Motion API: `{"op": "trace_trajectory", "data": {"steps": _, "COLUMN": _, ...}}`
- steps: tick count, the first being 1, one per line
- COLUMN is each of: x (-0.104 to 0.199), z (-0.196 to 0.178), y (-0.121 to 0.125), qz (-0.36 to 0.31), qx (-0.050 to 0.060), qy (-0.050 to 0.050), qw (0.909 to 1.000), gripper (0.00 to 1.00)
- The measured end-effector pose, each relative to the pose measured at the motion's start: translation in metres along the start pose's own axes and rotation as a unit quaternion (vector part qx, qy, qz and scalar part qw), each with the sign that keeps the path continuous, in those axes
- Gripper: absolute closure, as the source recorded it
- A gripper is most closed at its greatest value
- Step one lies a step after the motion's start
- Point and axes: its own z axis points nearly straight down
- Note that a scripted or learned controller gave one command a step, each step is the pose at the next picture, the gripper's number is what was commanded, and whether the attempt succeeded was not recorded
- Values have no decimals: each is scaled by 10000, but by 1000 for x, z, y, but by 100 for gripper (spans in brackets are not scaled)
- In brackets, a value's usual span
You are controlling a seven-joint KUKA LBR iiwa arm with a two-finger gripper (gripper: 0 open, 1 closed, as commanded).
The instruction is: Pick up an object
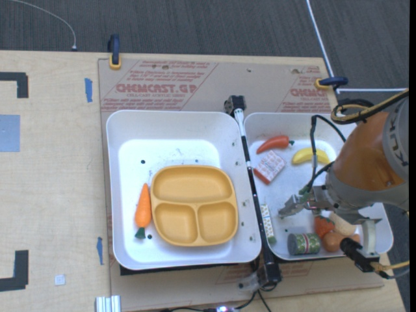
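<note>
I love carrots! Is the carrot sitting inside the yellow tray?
No, the carrot lies in the left bin, beside the yellow tray.

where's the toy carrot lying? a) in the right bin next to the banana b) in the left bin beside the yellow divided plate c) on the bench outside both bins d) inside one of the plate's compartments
b: the carrot lies on the floor of the left bin, just off the left edge of the yellow divided plate, not inside any compartment.
</note>
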Motion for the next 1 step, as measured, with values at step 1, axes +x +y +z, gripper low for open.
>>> {"op": "trace_trajectory", "data": {"steps": 1, "x": -7, "z": -11, "y": 3, "qz": 31, "qx": -71, "qy": -82, "qw": 9999, "gripper": 100}}
